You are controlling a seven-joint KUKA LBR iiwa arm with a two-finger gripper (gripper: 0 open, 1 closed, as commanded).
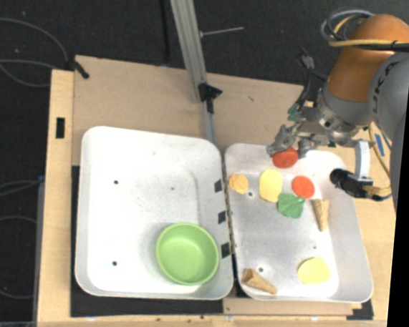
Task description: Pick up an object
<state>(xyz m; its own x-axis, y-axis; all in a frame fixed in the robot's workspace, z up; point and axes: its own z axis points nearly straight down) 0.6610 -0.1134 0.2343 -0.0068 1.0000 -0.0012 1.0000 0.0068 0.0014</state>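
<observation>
Nearest to the camera, a green bowl sits in the left bin, and a cone-shaped piece lies at the front of the right bin. At the far edge of the right bin the gripper holds a red object between its fingers, above the bin's back rim and behind the yellow piece.

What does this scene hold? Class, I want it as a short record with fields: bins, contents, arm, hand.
left bin: one green bowl, near its front right corner
right bin: yellow piece, red disc, green piece, two cones, yellow disc, small orange piece
arm: over right bin's far edge
hand: a red piece at its tip
</observation>
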